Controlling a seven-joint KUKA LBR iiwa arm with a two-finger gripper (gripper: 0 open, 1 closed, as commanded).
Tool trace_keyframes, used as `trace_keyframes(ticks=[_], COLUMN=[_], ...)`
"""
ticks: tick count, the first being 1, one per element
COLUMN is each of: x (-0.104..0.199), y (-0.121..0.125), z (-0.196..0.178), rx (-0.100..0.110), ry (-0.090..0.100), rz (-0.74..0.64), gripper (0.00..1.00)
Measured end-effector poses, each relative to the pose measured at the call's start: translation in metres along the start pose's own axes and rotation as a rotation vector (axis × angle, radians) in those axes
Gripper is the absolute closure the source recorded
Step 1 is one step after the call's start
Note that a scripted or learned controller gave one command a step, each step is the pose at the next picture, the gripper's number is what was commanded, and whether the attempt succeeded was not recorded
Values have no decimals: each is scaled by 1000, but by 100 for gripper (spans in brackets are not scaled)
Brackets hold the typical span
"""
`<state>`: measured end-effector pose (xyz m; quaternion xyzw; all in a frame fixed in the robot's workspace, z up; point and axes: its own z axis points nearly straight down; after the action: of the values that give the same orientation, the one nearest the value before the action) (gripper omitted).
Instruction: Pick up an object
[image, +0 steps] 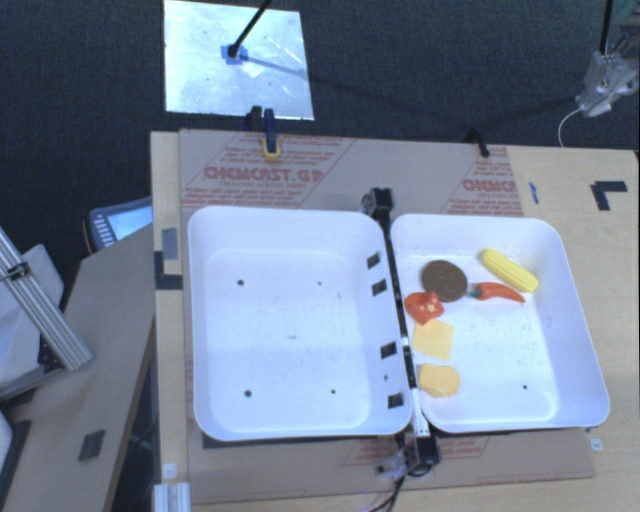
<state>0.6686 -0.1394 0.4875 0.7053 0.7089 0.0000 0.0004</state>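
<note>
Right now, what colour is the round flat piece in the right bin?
Brown; the round flat piece shows clearly in the camera view.

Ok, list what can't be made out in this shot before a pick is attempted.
- Claw: cut off by the camera view's top right edge and blurred.
- Brown disc: too small to identify; its lower left edge is covered by the red piece.
- Orange lump: too small to name, lying against the bin's divider-side wall.
- Pale yellow slice: whether it touches the lump is unclear.
</note>
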Motion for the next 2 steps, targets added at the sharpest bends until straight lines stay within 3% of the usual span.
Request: trace_keyframes(ticks=[1, 2], x=[20, -29], y=[0, -1], z=[-10, 82], rx=[-4, 7], ry=[0, 0], rz=[-1, 8], gripper=[100, 100])
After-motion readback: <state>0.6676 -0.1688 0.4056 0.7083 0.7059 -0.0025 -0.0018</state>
